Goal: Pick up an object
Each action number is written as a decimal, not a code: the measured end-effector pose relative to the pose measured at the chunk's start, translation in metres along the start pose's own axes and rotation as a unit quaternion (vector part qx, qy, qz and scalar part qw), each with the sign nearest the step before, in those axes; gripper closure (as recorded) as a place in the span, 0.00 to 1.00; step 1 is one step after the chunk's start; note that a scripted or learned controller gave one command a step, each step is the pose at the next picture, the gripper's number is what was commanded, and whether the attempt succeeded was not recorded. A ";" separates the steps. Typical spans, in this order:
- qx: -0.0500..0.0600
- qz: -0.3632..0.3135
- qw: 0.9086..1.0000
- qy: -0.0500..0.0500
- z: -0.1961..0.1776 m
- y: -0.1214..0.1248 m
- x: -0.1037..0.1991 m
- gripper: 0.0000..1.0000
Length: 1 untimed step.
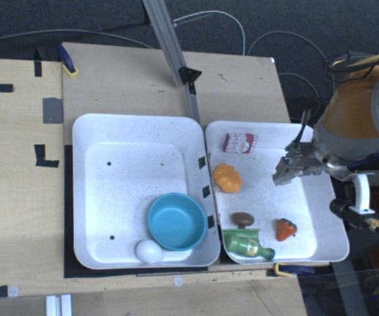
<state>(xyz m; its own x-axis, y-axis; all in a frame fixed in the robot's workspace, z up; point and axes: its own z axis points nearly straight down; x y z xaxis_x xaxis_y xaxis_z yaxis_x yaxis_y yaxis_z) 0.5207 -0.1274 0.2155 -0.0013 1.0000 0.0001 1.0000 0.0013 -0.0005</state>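
Observation:
The right bin [321, 196] holds a red-and-white packet [239, 143] at the back, an orange lump [227, 178] on its left side, a small brown object [243, 219], a red strawberry [286, 229] and a green bottle [248, 244] lying at the front. My gripper [287, 172] hangs over the right part of this bin, to the right of the orange lump and behind the strawberry. Nothing shows between its fingers. The left bin [103, 143] holds a blue bowl [176, 220] and a white ball [149, 250] near its front.
A grey metal pole [169, 38] slants in from the top and ends at the bins' shared back corner. Cables lie on the dark floor behind the bench. A blue-and-yellow clamp [66, 59] sits at the bench's back left corner.

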 end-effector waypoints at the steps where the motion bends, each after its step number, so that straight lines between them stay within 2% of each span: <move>1: 0.001 -0.002 1.000 0.001 0.004 -0.001 0.046 1.00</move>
<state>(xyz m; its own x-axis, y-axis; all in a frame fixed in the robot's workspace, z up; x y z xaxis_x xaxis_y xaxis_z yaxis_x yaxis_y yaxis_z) 0.5198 -0.0818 0.2118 -0.0054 1.0000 0.0012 1.0000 0.0054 -0.0020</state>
